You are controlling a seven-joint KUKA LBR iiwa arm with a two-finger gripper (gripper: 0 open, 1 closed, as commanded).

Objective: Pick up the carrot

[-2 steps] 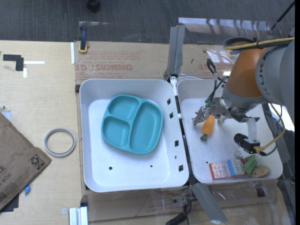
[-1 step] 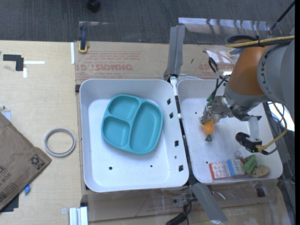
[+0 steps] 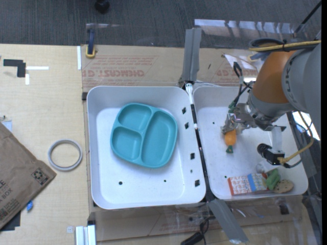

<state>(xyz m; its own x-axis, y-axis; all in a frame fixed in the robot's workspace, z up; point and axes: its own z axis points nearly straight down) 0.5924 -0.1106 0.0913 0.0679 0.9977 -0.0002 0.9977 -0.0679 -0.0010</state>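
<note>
The carrot (image 3: 231,138) sits in the right bin (image 3: 214,182), toward the upper middle of its floor, a small orange lump with a green tip pointing down toward the bottom of the frame. The gripper (image 3: 236,122) is right on top of it, touching or close to touching its upper end, and from this slanted angle I cannot tell whether the jaws are apart or together, or whether they have the carrot between them at all. That is the worry: if they only catch the rounded top end, the carrot looks likely to squirt out sideways or tip over when the arm lifts. It also seems small and smooth, so a grip off its middle could let it roll across the white floor. Lower right in the same bin lie a red and white box (image 3: 247,184) and some green and tan bits (image 3: 276,181), well apart from the carrot. The blue plate (image 3: 144,135) in the left bin (image 3: 102,152) is out of the way.
</note>
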